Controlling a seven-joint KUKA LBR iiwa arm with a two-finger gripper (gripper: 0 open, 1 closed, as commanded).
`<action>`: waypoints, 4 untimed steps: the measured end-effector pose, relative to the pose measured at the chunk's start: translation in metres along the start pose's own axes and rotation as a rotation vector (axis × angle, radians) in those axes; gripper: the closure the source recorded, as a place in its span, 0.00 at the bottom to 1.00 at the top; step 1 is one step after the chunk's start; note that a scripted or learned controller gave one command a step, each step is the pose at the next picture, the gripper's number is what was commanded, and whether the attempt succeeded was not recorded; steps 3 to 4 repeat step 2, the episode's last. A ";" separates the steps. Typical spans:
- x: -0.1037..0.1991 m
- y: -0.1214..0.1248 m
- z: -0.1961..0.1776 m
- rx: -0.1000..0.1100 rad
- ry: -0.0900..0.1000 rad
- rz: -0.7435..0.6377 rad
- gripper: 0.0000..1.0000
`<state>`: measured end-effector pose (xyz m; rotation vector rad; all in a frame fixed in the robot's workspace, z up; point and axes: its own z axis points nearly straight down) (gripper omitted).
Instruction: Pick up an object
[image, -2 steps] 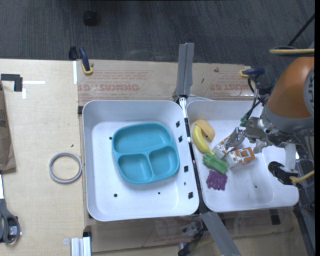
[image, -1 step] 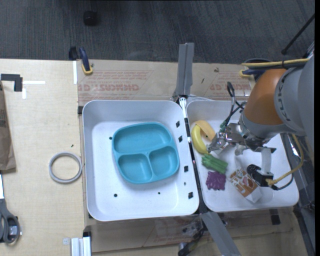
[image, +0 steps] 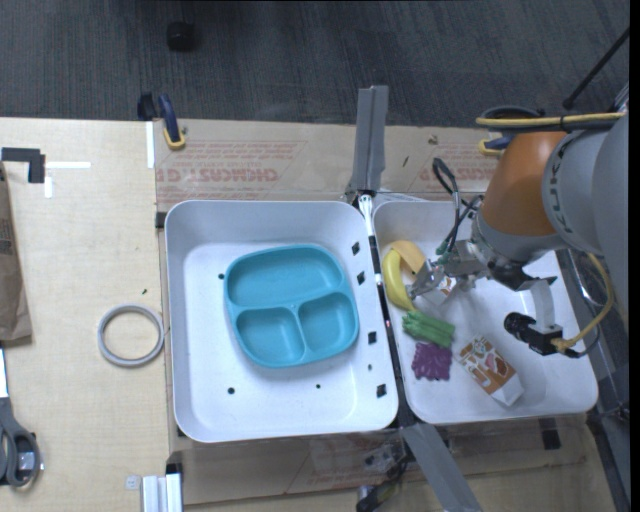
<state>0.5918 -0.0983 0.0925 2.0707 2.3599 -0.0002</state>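
The right bin (image: 560, 395) holds a yellow banana (image: 399, 268) near its left wall, a green pea pod (image: 428, 327) below it, a purple bunch of grapes (image: 431, 360) and a small brown and white carton (image: 490, 369). My gripper (image: 436, 280) hangs low in this bin, just right of the banana and above the pea pod. The wrist and orange band (image: 520, 185) rise behind it. I see nothing held between the fingers.
The left bin (image: 200, 300) carries a teal three-compartment tray (image: 291, 305). A grey tape ring (image: 131, 334) lies on the bench to the left. A cable with a black connector (image: 530, 332) hangs over the right bin's right side.
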 end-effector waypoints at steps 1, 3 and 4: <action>-0.002 0.000 -0.009 0.001 0.000 0.004 1.00; 0.043 0.037 -0.099 0.003 0.000 0.187 1.00; 0.043 0.037 -0.099 0.003 0.000 0.187 1.00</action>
